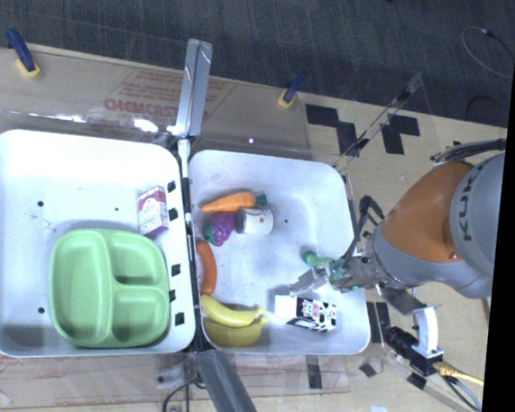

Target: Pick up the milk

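The table [357,111] is pale wood, with black square markings near its far right part and 2 blue clamps at the far edge; beyond it lies dark grey carpet. 2 shallow white bins sit side by side on it, touching along a central divider.

The left bin [25,178] holds a green divided plate [109,288] with 3 compartments in its near half, and a small red and white carton [152,210] lying just beyond the plate, close to the divider.

The right bin [318,184] holds a carrot [229,201] toward the far side, a purple bunch of grapes [220,230] just below it, and a small white can [257,220] lying on its side beside both. An orange piece of food [205,266] lies along the divider, and a yellow banana [232,314] rests over a yellow fruit [231,334] at the near edge.

The milk [313,312] is a white carton with black cow patches, lying flat in the near right corner of the right bin. Its long axis runs roughly left to right, slightly tilted.

The arm enters from the right, and its gripper [322,268] hangs low just above the milk in the picture, near the bin's right wall. Whether it is apart or together I cannot tell; nothing is seen clamped in it.
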{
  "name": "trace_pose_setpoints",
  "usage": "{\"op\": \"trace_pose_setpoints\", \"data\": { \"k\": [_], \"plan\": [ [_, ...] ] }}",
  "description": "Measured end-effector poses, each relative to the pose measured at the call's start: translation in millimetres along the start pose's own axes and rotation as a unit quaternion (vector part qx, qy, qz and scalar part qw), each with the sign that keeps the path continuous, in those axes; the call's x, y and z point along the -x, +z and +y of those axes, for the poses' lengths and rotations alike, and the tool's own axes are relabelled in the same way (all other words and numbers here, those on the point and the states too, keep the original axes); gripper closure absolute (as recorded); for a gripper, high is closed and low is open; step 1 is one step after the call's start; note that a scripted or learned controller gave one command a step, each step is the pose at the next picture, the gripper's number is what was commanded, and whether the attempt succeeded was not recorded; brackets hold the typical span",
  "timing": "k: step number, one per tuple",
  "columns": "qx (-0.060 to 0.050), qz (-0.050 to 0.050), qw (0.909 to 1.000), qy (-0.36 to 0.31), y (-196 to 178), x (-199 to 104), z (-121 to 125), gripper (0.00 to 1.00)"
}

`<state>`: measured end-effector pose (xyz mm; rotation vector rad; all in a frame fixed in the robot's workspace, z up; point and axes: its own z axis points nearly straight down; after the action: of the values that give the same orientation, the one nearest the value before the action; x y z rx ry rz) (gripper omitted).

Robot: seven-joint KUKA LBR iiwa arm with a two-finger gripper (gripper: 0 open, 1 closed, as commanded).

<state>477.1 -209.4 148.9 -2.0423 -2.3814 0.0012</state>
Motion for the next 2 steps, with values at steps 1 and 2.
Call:
{"op": "trace_pose_setpoints", "data": {
  "k": [1, 2],
  "plan": [
    [-0.002, 0.008, 0.9980, 0.063, 59.3, -9.3, 2.7, 0.00],
    [-0.002, 0.004, 0.9981, 0.062, 50.6, -6.1, 2.1, 1.00]
  ]
}}
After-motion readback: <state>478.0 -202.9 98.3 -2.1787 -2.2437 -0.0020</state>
